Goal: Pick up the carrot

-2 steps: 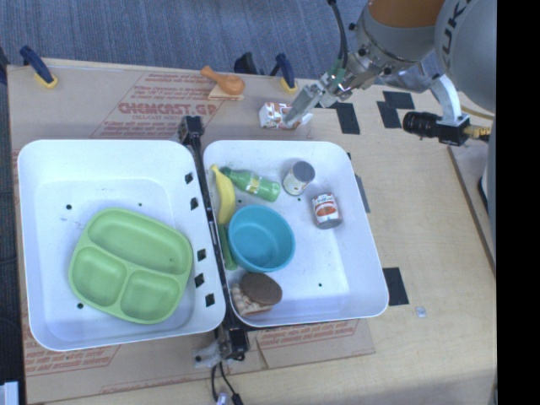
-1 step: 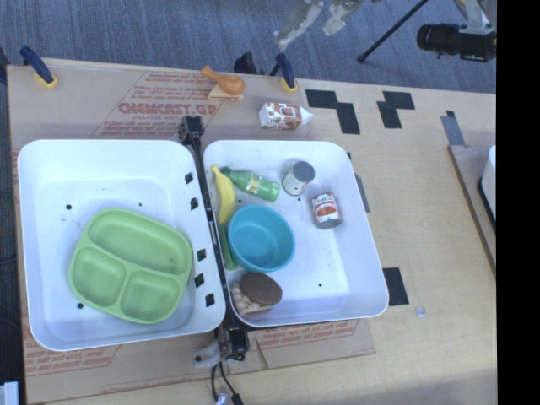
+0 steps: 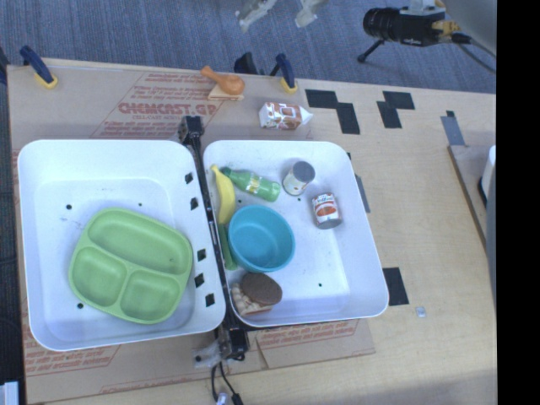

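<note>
Camera view: the carrot (image 3: 224,81) seems to be the small orange piece lying on the surface (image 3: 422,226) beyond the bins, at the far edge, resting partly on a small tan block (image 3: 224,94). It is well apart from both bins. A blue clamp (image 3: 285,72) sits just to its right, and a small white and brown packet (image 3: 283,116) lies nearer the right bin (image 3: 359,260).

The end effector (image 3: 283,11) hangs at the top of the picture, over the blue carpet past the surface's edge. Its two pale fingers (image 3: 257,8) are spread apart with nothing between them, and it is clear of the carrot.

In the right bin a banana (image 3: 225,194) lies along the left wall, with a green bottle (image 3: 253,184) touching its upper end. A tin can (image 3: 297,176) lies on its side next to the bottle, and a small can with a red label (image 3: 326,210) stands near it. A blue bowl (image 3: 261,237) sits beside the banana, and a round brown item (image 3: 257,292) lies just below the bowl.

In the left bin (image 3: 51,167) lies a green divided plate (image 3: 131,264).
</note>
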Motion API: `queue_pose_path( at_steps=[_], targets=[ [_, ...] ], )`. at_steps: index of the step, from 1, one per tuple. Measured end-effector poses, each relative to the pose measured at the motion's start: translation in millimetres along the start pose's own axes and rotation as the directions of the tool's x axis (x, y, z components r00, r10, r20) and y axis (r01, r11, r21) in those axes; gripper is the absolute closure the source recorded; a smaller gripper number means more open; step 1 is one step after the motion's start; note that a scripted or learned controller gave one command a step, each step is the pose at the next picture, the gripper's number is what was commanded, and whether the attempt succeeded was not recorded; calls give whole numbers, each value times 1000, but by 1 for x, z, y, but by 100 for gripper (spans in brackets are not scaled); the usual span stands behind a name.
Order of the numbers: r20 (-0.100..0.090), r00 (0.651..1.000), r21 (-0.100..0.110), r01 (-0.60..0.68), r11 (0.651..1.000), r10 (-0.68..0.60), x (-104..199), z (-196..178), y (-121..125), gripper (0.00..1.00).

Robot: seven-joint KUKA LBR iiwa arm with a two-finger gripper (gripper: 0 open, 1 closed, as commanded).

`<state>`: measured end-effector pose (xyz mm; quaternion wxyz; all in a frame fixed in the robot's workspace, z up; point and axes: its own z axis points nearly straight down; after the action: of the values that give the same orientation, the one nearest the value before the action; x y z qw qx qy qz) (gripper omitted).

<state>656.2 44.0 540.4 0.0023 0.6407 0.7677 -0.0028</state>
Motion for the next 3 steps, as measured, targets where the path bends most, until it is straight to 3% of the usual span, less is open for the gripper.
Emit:
queue_pose_path(
  at_steps=[1,2,3],
  targets=[
    [-6,999,2,37,999,-37,114,-2,20,0],
    [-2,956,2,-294,956,294,149,-2,27,0],
    [-2,671,4,-742,671,742,171,-2,31,0]
  ],
)
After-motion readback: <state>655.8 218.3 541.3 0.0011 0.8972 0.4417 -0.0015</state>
